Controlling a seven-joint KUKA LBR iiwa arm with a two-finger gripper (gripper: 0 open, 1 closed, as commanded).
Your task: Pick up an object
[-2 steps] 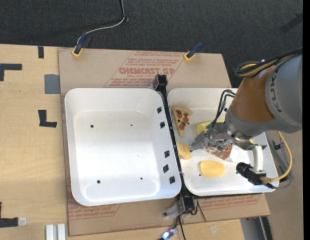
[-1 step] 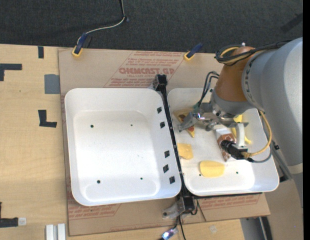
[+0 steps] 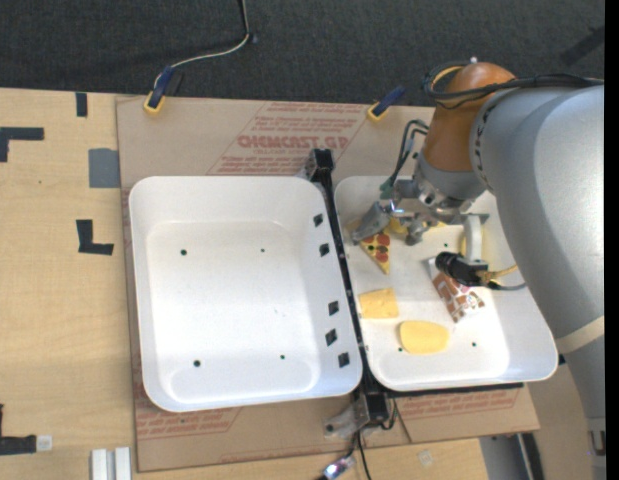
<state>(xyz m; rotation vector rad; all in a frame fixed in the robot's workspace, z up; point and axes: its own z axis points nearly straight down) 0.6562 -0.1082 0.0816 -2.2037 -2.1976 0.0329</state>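
Note:
My gripper (image 3: pixel 390 229) hangs low over the far left part of the right bin (image 3: pixel 509 353). It is open, with one grey finger (image 3: pixel 368 227) near the bin's left wall and the other (image 3: pixel 415 230) further right. A small pizza-slice toy (image 3: pixel 380 254) lies just below and between them, its top edge at the fingertips; nothing is lifted. A yellow square block (image 3: pixel 379 304) and a yellow oval piece (image 3: pixel 424 337) rest nearer the front. A brown and red wrapped item (image 3: pixel 459 296) lies to the right.
A white cylinder (image 3: pixel 473 236) lies in the right bin behind the wrapped item. The left bin (image 3: pixel 154 208) stands beside it, separated by a black-clipped divider (image 3: pixel 334 268). The arm's grey bulk (image 3: pixel 549 188) covers the right bin's far right side.

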